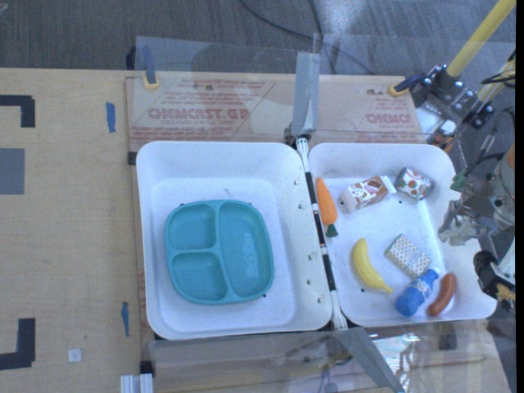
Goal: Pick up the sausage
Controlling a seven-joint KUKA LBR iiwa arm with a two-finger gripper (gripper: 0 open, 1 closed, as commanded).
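Note:
The sausage [441, 294] is a short reddish-brown link lying in the right bin's [354, 300] near right corner. It touches the blue bottle [415, 293] on its left. My gripper [455, 228] hovers over the right rim of that bin, up and slightly right of the sausage and well apart from it. Nothing shows in its grasp.
The right bin also holds a carrot [327, 204], a small carton [368, 192], a printed can [413, 183], a banana [369, 267] and a patterned packet [408, 255]. A teal divided plate [219, 251] lies in the left bin [155, 170]. Arm hardware crowds the right edge.

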